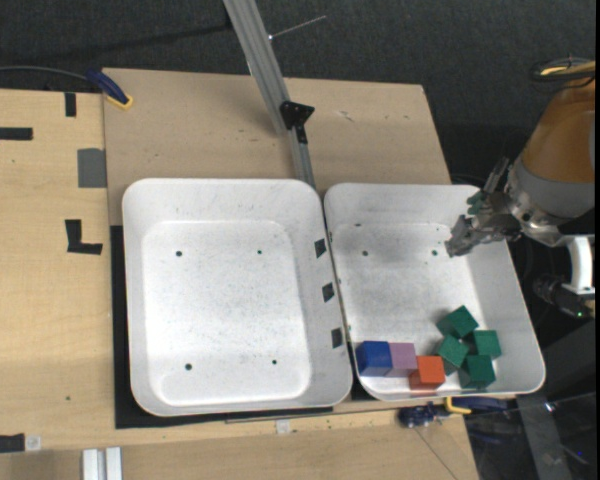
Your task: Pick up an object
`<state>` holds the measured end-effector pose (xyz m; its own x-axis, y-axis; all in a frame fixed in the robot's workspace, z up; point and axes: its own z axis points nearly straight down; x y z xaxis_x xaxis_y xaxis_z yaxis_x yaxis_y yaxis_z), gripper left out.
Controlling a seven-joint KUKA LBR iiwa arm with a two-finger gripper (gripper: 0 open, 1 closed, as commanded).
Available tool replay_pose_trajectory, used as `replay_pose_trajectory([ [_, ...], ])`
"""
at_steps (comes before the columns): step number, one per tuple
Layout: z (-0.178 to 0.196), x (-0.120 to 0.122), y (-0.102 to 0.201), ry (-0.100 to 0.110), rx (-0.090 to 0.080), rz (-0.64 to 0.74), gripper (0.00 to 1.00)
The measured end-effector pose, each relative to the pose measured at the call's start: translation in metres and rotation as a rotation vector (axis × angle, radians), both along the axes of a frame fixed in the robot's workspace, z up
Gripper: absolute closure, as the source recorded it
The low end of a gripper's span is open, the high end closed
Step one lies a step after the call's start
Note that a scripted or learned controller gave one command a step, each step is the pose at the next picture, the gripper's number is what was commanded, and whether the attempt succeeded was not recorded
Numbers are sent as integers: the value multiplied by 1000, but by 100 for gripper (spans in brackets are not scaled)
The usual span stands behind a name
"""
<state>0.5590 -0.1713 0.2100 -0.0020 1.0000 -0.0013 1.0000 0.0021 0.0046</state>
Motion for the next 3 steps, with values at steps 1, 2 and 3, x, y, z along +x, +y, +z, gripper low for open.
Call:
replay_pose_trajectory([
  [1, 11, -10, 59, 5, 4, 5, 100],
  [2, 15, -10, 107, 6, 4, 4, 100],
  [3, 5, -18, 157, 8, 3, 4, 100],
])
